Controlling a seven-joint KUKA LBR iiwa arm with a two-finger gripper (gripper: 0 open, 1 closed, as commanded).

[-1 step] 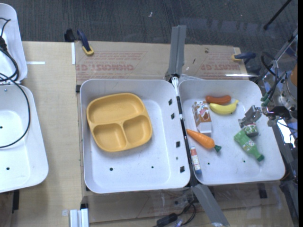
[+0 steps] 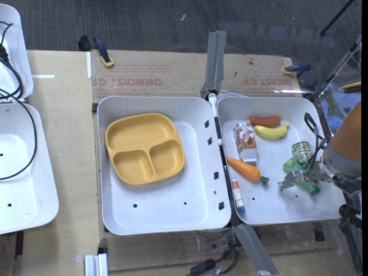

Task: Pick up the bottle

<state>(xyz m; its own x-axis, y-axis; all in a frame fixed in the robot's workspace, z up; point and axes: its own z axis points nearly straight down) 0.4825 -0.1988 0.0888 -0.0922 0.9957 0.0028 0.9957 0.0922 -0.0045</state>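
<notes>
The tool (image 2: 291,182) sits low in the right bin (image 2: 270,211), its fingers spread narrowly, tips just beside the green bottle (image 2: 297,165), nothing visibly between them. The bottle lies near the bin's right wall, below a small can (image 2: 301,150), well apart from the carrot (image 2: 244,169).

Both bins (image 2: 155,211) look like smooth white plastic with a slight sheen. The yellow tray (image 2: 145,148) is matt plastic. The banana (image 2: 272,131) and carrot (image 2: 244,168) seem glossy plastic. Under the bins lies dull brown cardboard (image 2: 152,73); beyond it, rough grey carpet (image 2: 161,10).
</notes>
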